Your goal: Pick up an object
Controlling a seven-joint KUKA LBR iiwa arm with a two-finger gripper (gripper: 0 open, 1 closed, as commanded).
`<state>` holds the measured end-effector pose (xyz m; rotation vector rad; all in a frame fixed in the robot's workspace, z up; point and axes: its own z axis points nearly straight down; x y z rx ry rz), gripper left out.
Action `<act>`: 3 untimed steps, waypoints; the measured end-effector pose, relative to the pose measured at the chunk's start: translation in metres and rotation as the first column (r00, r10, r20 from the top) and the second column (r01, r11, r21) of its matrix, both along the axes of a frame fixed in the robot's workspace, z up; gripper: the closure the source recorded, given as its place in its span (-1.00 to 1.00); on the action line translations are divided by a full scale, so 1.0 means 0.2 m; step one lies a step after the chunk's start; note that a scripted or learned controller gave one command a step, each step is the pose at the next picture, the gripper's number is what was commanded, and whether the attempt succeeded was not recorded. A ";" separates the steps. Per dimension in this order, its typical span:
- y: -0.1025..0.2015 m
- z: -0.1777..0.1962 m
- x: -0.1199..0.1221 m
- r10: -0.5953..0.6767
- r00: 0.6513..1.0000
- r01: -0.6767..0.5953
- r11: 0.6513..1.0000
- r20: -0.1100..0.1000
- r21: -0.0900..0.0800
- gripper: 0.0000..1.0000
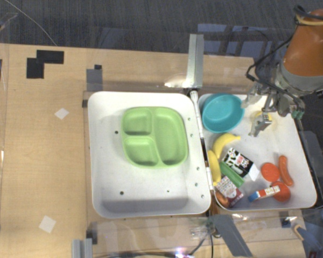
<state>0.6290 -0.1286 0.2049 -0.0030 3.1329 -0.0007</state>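
Wooden worktop [37,160] carries two bins; above the right bin [301,144], beside the blue bowl [222,113], the end effector [264,114] hangs empty, fingers apparently parted, and should centre over one isolated item like the banana [222,144] before descending.

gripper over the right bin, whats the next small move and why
Probably shift toward the banana and descend. The gripper hangs above bare bin floor beside the blue bowl, with nothing between its fingers, and the banana is the nearest graspable object.
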 end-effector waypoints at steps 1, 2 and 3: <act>0.01 -0.44 -0.36 -0.113 0.993 0.113 0.994 0.029 -0.001 -1.00; 0.12 -0.46 -0.37 -0.256 0.965 0.256 0.967 0.050 -0.003 -1.00; 0.02 -0.43 0.07 0.023 1.000 -0.023 1.000 0.019 -0.004 -1.00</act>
